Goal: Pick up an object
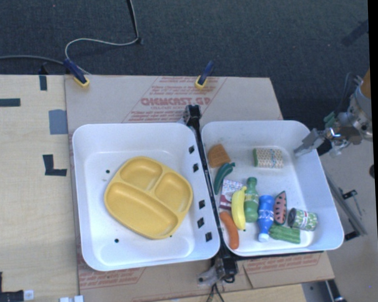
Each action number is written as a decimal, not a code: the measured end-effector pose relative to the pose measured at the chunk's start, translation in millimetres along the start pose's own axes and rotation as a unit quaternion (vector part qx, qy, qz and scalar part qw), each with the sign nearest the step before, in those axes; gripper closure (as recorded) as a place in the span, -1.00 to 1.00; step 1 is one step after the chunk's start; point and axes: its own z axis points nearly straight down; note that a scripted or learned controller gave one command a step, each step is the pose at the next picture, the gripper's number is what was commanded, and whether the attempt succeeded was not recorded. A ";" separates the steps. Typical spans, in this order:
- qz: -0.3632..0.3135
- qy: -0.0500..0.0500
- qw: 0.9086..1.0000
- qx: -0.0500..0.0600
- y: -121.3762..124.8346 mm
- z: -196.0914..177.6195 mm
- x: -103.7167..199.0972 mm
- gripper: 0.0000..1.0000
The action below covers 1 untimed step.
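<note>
while nothing is yet held, the entry runs by size. left bin [90, 183]: holds a yellow divided plate [148, 196]. right bin [321, 179], the landmark: toy foods heaped toward its near half. arm [362, 108]: at the bin's far right corner, outside the rim. gripper [314, 142]: just over that right rim, empty; whether its fingers stand apart or together cannot be told. likely target, judged nearest: the pale cracker box [268, 157], in the bin's far half, to the camera's left of the gripper, long axis across the bin. smaller: banana [238, 209], blue bottle [265, 216], green can [302, 219], near the front wall.
</note>
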 end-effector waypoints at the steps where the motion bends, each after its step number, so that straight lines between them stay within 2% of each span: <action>1: -0.002 0.004 1.000 -0.002 26.4 171.5 0.3 -1.00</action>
